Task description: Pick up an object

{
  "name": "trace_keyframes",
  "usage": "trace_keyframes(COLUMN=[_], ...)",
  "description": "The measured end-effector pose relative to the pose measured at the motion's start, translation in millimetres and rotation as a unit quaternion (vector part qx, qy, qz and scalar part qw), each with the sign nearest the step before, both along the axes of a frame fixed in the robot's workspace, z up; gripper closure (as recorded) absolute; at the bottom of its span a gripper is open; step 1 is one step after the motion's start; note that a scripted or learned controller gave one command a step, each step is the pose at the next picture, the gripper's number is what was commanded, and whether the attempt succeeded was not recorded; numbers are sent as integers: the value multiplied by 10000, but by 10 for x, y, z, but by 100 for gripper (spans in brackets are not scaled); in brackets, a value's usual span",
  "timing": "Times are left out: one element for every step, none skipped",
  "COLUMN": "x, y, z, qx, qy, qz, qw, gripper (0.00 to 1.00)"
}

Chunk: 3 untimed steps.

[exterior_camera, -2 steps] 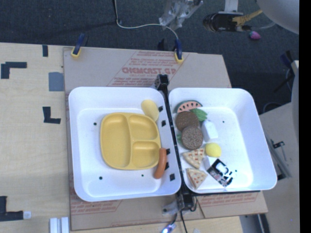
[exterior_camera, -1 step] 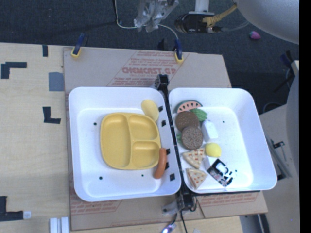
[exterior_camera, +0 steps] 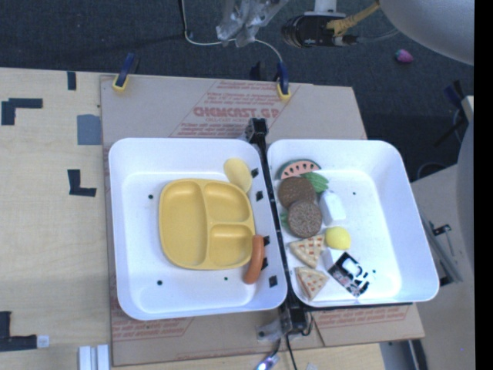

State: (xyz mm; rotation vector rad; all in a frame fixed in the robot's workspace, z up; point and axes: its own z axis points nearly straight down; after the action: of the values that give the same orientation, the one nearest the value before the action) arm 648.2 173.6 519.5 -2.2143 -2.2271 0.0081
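Camera view looks down on two white bins set side by side on a cardboard sheet (exterior_camera: 231, 114) on the tabletop. The hand (exterior_camera: 245, 12) hangs blurred beyond the far edge of the cardboard, well apart from both bins and with nothing seen in it; whether it is apart or together cannot be told. Part of the grey arm (exterior_camera: 431, 10) fills the upper right corner.

The left bin (exterior_camera: 127, 230) bears a yellow tray (exterior_camera: 206, 223) with three compartments, lying flat. A pale yellow piece (exterior_camera: 238, 173) lies just beyond the tray's far right corner. A sausage (exterior_camera: 255, 259) rests against the tray's near right corner, beside the wall shared by the bins.

The right bin (exterior_camera: 400, 230) bears the other things, gathered toward its left side. A watermelon slice (exterior_camera: 300, 166) lies farthest back, with a green leaf (exterior_camera: 316, 181) just beside it. Two brown discs (exterior_camera: 305, 217) sit one nearer than the other, touching. A white block (exterior_camera: 333, 206) lies to their right and a lemon (exterior_camera: 337, 238) nearer than it. Two waffle wedges (exterior_camera: 308, 250) lie by the shared wall, and a black-and-white item (exterior_camera: 348, 272) lies to their right.
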Motion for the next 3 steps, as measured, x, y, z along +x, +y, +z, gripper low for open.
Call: trace_keyframes(x=[-71,-69,-68], y=[608,617,629], z=[-453,-359,-269], qx=[3,2,-8], qy=[0,8,18], qz=[-11,4,19], qw=[10000,10000,10000], gripper=[100,100,100])
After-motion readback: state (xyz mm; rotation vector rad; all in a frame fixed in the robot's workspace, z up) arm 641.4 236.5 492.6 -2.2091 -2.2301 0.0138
